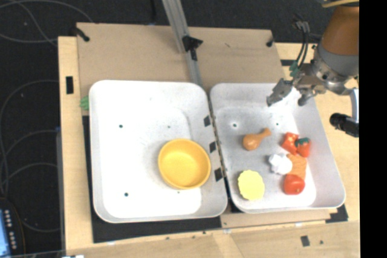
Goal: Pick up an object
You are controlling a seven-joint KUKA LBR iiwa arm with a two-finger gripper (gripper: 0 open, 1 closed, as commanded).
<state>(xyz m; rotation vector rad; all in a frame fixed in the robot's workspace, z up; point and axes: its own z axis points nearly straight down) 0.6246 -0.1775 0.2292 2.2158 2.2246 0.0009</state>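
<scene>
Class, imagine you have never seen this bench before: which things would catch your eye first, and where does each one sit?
The round yellow bowl stands out first, alone against the left white bin. Next comes the bright cluster in the right white bin: an orange drumstick-shaped toy, a flat yellow disc, a red-and-orange group and a small white piece. The grey two-finger gripper hangs over that bin's far right corner.

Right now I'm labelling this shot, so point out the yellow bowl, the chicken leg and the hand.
yellow bowl (184, 164): camera view, inside of the bowl.
chicken leg (256, 139): camera view, middle of the leg.
hand (289, 96): camera view, midway between fingertips.
</scene>
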